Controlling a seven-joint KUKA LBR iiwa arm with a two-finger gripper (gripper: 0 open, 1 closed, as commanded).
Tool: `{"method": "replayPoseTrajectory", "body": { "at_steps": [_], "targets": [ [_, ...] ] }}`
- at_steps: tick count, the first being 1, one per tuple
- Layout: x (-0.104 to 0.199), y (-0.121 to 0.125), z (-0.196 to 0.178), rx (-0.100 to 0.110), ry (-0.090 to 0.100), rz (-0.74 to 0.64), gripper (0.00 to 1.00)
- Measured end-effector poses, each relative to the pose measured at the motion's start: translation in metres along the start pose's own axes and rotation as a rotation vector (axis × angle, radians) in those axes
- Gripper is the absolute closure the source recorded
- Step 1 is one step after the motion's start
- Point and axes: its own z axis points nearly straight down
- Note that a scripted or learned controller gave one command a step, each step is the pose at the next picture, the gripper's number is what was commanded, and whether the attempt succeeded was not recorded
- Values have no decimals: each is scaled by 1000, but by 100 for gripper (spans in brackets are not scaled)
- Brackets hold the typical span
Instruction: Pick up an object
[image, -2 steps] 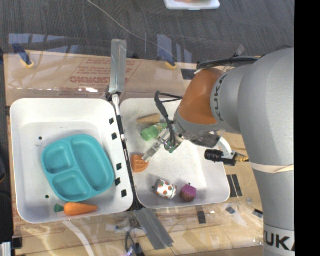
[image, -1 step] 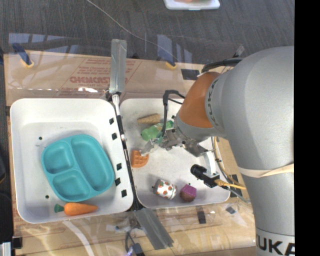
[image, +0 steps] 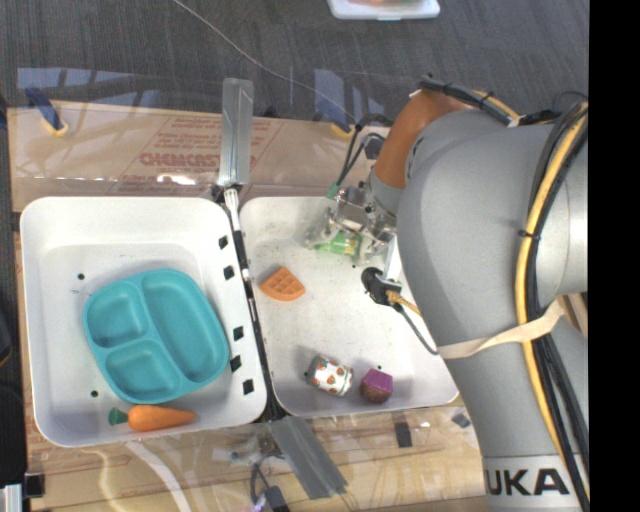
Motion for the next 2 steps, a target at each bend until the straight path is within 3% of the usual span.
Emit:
{"method": "replayPoseTrajectory", "body": {
  "at_steps": [1,2],
  "targets": [
    [6,-3,-8,12,4,-11,100],
    [48,-19,0,3,1,308,100]
  ]
}}
